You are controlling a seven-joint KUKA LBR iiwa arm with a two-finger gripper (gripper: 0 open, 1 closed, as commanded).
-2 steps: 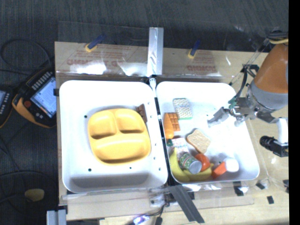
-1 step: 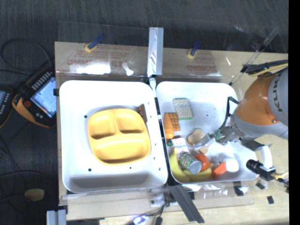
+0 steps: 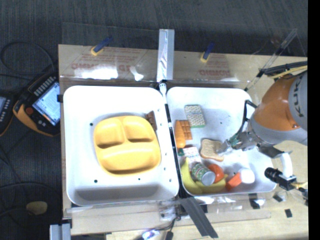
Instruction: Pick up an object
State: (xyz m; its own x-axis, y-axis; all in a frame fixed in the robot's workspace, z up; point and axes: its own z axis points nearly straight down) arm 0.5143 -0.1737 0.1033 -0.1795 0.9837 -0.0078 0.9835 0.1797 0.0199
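The right bin (image 3: 220, 96) holds several toy foods. A slice of toast (image 3: 212, 150) lies in its middle. Behind it are a green waffle-like block (image 3: 194, 115) and an orange cracker (image 3: 183, 130). Toward the front lie a tin can (image 3: 201, 173), a yellow banana (image 3: 190, 183), a red tomato (image 3: 218, 173) and an orange-and-white piece (image 3: 240, 178). My gripper (image 3: 234, 143) hangs low over the right bin, just right of the toast's edge, and I see nothing held in it. The grey and orange arm (image 3: 280, 115) covers the bin's right side.
The left bin (image 3: 80, 134) holds a yellow divided tray (image 3: 127, 143) with a small brown piece (image 3: 151, 119) at its far right corner. A metal divider (image 3: 165, 59) stands behind the bins. A handheld pendant (image 3: 42, 106) lies left of the bench.
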